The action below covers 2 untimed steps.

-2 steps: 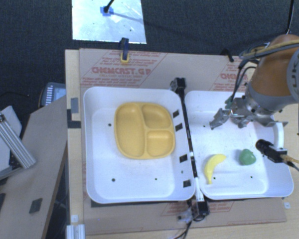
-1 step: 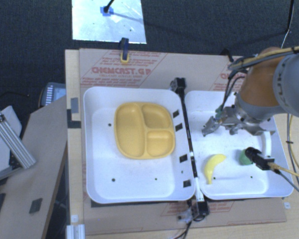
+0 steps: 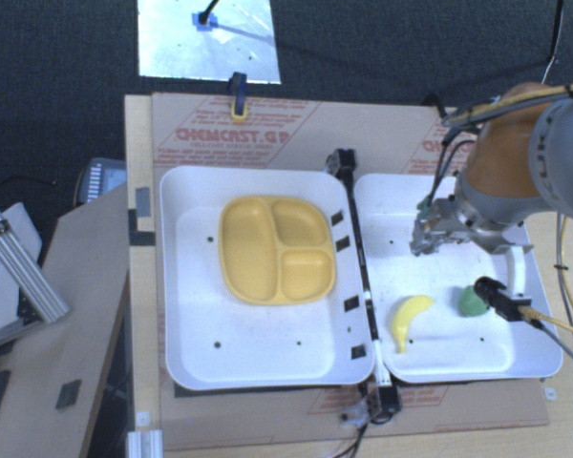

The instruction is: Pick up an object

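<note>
So far, I judged, nothing of the job was done. My pincer (image 3: 428, 239) hung over the right bin (image 3: 392, 198), in its upper middle part, and I saw nothing between its tips; from the slanted view above I could not tell whether it stood apart or together, since the wrist and the grey housing above it hid most of it. The whole pick was left to do: choose a thing, come down on it, close, and lift.

Two things lay in my bin. The yellow banana (image 3: 408, 319) rested on the white floor toward the near left corner, curved, with its thin end pointing down toward the front wall. It lay below my pincer in the view and slightly to its left, near but clearly apart, with bare floor between us. The small green lump (image 3: 472, 301) sat to the right of the banana, just beside the black fitting (image 3: 499, 299) that stuck out from my arm with its cable, so close that I could not tell whether the two touched. It lay below and to the right of my pincer.

The yellow divided plate (image 3: 273, 250) lay in the middle of the left bin (image 3: 186, 351), across the black divider (image 3: 357, 265) from me and well apart from my pincer.

Of the three, the banana looked to me the easiest reach, lying in the open with room on both sides.
</note>
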### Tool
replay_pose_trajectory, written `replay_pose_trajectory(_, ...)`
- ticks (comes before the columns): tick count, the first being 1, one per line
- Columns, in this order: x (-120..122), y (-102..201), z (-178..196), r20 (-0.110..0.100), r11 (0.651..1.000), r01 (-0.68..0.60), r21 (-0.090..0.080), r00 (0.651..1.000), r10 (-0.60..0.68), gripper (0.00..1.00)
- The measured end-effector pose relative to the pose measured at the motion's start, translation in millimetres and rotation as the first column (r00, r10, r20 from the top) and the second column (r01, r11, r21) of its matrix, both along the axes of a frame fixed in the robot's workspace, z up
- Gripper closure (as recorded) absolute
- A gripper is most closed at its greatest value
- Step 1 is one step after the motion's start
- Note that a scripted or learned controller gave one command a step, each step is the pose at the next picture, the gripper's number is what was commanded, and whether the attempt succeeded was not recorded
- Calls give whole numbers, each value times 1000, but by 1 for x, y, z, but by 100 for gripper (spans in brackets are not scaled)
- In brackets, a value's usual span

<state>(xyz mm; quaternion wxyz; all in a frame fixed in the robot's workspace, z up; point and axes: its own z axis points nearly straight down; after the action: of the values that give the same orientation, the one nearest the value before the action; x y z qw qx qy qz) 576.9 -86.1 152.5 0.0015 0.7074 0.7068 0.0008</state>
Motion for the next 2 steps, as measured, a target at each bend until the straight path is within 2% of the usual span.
replay_pose_trajectory(1, 6, -6, 62, 5, 1000, -4, -1, 1000, 4, 100)
replay_pose_trajectory(2, 8, -6, 96, 2, 1000, -5, 0, 1000, 5, 100)
